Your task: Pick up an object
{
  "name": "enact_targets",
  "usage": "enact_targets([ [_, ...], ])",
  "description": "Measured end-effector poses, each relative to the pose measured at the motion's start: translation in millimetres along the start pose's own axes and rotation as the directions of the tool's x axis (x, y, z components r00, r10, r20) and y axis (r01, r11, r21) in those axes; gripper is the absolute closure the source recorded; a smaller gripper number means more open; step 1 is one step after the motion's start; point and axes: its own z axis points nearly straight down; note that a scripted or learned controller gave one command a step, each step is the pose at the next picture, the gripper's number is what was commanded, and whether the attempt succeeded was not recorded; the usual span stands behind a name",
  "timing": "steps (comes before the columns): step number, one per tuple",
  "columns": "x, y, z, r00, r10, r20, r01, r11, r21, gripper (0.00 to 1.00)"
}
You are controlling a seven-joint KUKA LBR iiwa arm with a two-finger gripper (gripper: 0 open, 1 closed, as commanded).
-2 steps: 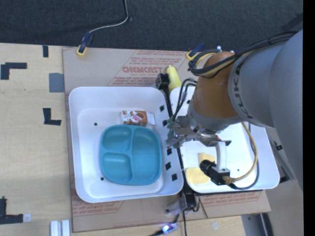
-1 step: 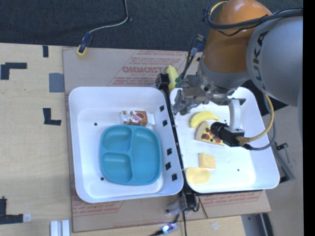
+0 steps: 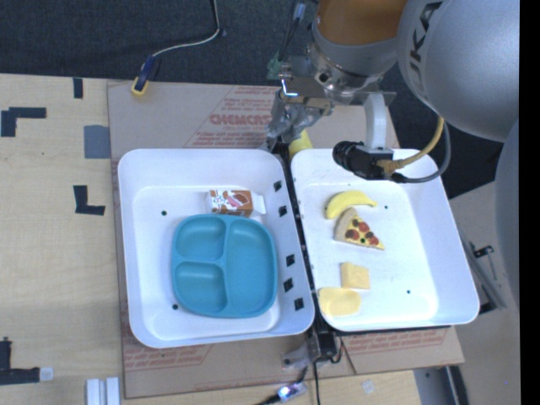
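The hand (image 3: 291, 125) hangs over the far rim where the two white bins meet; how far it is open I cannot tell. The curved yellow toy banana (image 3: 349, 202) lies nearest, in the right-hand white bin (image 3: 439, 226), its long axis crosswise.

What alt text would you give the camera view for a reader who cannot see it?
The gripper hangs over the far rim between two white bins. The left bin holds a blue divided plate and a snack packet; the right holds a banana, pizza slice and two cheese pieces.
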Motion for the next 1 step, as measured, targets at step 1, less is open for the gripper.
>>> enact_targets([
  [1, 33.2, -42.1, -167.2, 1.0, 0.0, -0.004, -0.001, 1.0, -0.008, 1.0],
])
